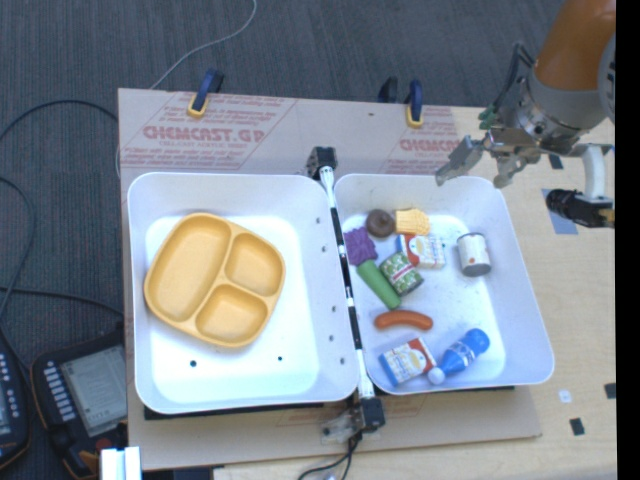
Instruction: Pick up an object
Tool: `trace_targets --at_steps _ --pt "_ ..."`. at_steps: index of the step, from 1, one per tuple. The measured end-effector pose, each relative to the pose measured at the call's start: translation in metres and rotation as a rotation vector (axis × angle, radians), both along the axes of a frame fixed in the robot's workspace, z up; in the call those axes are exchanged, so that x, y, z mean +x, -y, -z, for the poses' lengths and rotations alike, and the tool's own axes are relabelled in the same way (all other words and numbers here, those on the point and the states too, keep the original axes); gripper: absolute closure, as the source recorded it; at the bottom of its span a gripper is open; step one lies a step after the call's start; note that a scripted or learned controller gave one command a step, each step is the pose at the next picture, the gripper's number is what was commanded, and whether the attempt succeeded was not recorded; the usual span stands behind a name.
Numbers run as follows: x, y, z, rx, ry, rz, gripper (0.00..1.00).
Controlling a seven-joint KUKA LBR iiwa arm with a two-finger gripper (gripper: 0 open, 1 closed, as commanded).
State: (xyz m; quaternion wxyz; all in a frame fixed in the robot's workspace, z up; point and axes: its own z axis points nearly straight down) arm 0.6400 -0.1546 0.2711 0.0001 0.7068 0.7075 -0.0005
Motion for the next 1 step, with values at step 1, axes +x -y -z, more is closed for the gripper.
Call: trace_targets --at_steps 1 --pt "0.0276 0.0251 0.1697 -0.001 0.013 0.0 0.0"
